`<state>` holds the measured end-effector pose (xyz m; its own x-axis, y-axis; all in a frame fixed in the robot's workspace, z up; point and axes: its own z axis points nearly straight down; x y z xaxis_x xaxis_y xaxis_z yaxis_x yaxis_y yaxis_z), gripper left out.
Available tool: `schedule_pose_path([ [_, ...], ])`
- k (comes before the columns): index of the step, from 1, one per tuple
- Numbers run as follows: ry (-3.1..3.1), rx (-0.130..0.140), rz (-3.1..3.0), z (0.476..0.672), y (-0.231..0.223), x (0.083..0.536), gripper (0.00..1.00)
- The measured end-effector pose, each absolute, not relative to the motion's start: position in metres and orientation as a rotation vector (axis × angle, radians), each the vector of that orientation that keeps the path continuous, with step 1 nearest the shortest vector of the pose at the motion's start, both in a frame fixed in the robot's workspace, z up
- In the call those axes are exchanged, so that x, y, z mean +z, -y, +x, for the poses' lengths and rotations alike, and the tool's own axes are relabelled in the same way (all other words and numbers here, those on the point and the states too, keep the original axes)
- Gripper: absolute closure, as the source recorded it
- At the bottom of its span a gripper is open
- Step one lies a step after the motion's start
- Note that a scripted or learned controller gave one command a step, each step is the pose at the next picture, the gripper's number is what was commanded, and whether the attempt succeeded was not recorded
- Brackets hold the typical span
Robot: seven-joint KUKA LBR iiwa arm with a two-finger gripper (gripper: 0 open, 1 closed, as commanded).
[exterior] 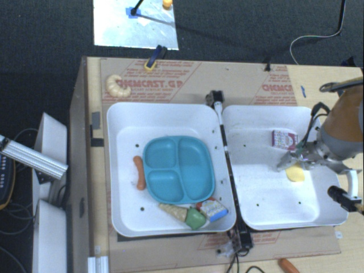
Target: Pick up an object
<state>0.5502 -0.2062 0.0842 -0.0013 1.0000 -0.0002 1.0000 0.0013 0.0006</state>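
Along the bottom of the left white bin (122, 220), near the frame's lower centre, lie a green block (195, 219), a pale wedge of toy food (173, 211) and a small blue-and-white packet (215, 210), all crowded against the divided blue plastic plate (178, 169); an orange toy sausage (139, 172) sits just left of that plate.

At centre right, in the right white bin (267, 212), the gripper (292, 162) is low over a small pale yellow lump (296, 174), the likeliest target. Its tips are too blurred against the bin floor to read, so I cannot tell whether they are apart or closed, nor whether they touch the lump. A small maroon and white carton (284, 138) lies just above it in the frame.

To do this well, I judge the gripper should centre on the yellow lump and straddle it fully, staying clear of the carton and the bin's right wall, then close firmly before lifting straight up.

Farther off, at the upper left of the desk (239, 78), rests a cream ridged toy (118, 85).
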Motion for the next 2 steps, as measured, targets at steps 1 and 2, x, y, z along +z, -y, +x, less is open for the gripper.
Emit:
schedule_pose_path([
  [1,-2.220,0.004,2.216,0.5519,0.2067,0.0962,1.00],
  [2,-2.220,0.004,2.216,0.5519,0.2067,0.0961,0.00],
])
